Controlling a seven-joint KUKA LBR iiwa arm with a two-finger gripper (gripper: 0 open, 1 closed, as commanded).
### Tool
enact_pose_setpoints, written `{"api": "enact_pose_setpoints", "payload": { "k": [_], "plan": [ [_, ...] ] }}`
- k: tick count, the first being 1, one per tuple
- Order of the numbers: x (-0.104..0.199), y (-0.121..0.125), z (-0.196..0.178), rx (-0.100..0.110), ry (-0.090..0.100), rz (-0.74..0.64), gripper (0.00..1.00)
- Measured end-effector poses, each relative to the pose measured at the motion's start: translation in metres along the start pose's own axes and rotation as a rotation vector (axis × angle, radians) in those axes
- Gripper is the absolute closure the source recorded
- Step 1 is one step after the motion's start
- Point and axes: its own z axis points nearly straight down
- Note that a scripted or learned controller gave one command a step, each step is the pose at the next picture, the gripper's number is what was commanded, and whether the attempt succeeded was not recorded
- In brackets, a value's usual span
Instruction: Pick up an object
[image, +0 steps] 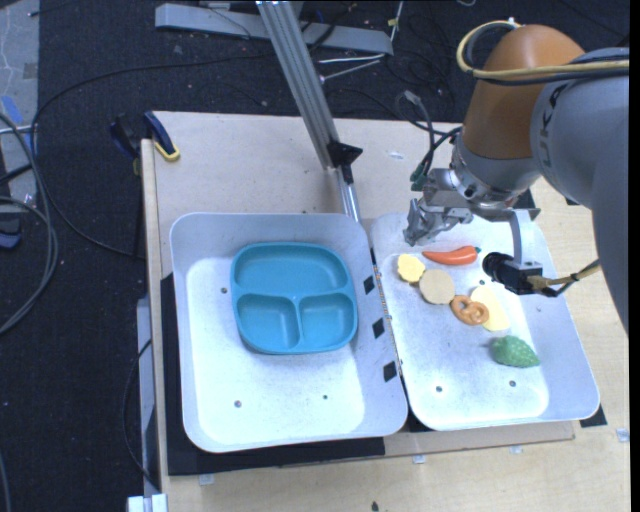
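Observation:
My gripper (418, 232) hangs over the back left part of the right bin (560, 395). Nothing shows between its tips. Just below it lie a small yellow piece (409, 267) and a red-orange chilli-shaped piece (451, 255). A round beige disc (437, 288) lies beside the yellow piece. Further right sit an orange ring-shaped piece (468, 310) on a pale yellow piece (494, 310). A green leafy piece (514, 351) lies toward the bin's front right.
The left bin (210, 400) holds a blue divided tray (295, 298). A metal pole (305, 85) slants up from between the two bins at the back. The bench edge and dark floor lie to the left.

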Motion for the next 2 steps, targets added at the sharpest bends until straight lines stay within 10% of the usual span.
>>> {"api": "enact_pose_setpoints", "payload": {
  "k": [2],
  "plan": [
    [0.115,0.012,0.01,0.002,-0.001,0.0,1.0]
  ]
}}
